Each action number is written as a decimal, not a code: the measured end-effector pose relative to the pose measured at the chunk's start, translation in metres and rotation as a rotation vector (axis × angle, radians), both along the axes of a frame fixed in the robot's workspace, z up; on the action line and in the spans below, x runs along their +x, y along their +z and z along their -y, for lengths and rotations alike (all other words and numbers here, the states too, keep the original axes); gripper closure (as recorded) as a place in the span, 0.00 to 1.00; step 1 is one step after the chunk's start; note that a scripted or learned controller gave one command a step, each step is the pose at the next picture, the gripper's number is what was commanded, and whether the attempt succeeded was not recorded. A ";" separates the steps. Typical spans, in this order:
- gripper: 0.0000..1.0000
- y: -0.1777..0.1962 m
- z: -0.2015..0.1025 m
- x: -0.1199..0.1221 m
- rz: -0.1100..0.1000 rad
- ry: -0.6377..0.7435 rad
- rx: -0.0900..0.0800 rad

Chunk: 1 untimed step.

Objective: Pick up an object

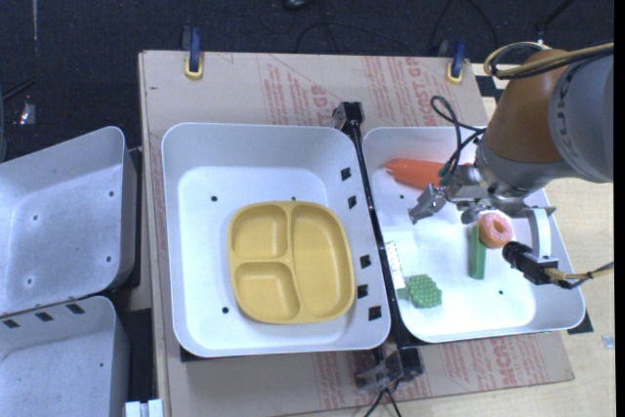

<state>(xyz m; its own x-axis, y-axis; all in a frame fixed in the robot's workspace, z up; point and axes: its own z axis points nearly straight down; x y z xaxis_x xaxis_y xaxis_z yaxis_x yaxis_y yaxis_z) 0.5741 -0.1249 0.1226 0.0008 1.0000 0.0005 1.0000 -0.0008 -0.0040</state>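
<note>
The gripper (437,201) hangs low in the right bin (508,317) beside the orange carrot (415,172), fingers looking spread and empty; the carrot's probably light, smooth plastic, a bit slippery, so grabbing across its thick middle seems safest.

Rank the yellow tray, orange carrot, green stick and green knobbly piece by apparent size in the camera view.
1. Yellow tray, by far.
2. Carrot, partly hidden by the arm.
3. Green stick and knobbly piece: too alike to rank.
</note>
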 end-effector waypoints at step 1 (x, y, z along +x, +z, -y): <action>1.00 0.013 0.000 0.001 0.005 -0.001 -0.001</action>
